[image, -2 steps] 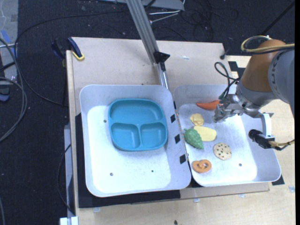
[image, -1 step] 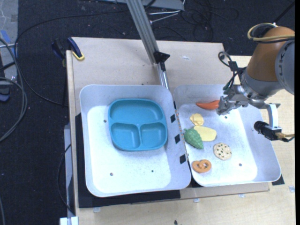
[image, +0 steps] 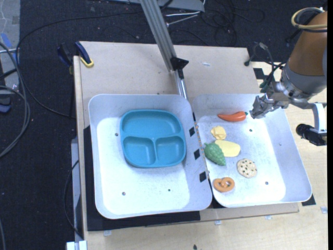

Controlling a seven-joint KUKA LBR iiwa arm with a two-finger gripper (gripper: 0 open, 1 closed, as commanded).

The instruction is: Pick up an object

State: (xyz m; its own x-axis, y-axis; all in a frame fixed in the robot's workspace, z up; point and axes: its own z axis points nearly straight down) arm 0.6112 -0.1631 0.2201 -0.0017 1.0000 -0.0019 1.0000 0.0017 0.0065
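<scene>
My gripper (image: pixel 258 110) hangs over the far edge of the right bin (image: pixel 281 155), just right of an orange-red chili pepper (image: pixel 232 116). Nothing shows between its fingers. Below the pepper lie a small yellow piece (image: pixel 219 133), a yellow corn-like piece (image: pixel 231 149) and a green broccoli-like piece (image: pixel 215 153) touching each other. A chocolate-chip cookie (image: pixel 246 167) and a brown pretzel (image: pixel 224 184) lie nearer the bin's front.
The left bin (image: pixel 104 191) holds a blue three-compartment plate (image: pixel 153 138). A slanted metal pole (image: pixel 161 27) rises from between the bins toward the far side. Black clips (image: pixel 198 152) sit along the seam between the bins.
</scene>
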